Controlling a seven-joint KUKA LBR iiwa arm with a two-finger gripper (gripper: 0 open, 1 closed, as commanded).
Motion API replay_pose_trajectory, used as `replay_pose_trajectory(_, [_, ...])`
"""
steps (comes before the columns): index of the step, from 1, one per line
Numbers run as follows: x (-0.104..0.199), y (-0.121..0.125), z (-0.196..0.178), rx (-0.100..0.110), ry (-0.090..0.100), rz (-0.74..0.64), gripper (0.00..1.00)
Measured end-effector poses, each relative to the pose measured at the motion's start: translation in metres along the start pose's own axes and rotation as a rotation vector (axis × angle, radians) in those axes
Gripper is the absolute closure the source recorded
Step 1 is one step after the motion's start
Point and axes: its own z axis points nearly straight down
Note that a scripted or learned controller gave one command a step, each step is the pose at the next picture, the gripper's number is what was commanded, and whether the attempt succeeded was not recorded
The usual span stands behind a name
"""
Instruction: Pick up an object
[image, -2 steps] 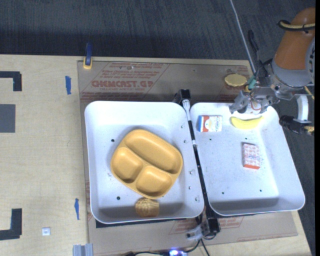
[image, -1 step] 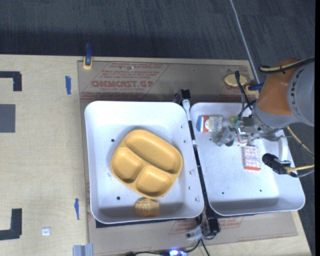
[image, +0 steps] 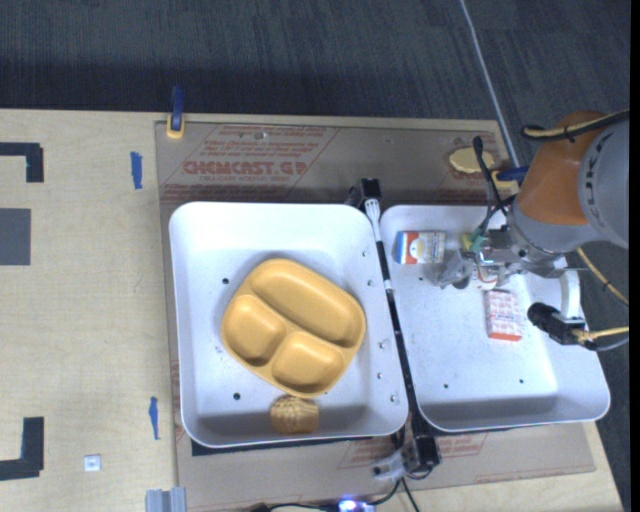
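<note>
The arm comes in from the right of the frame and hangs its end effector low over the upper part of the right bin, probably because the two loose items there are the nearest candidates to pick. Whether it is apart or together I cannot tell; wiring and brackets hide the tips.

A small packet lies just left of it, at the bin's upper left, its long axis running left to right. A red-and-white carton lies just below it, long axis running top to bottom.

The left bin holds a yellow divided tray, tilted diagonally, with a small brown ball touching its lower edge.
</note>
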Motion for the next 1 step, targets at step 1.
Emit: replay_pose_trajectory(1, [0.0965,-0.0119,-0.0891,0.004,0.002,-0.002,1.0])
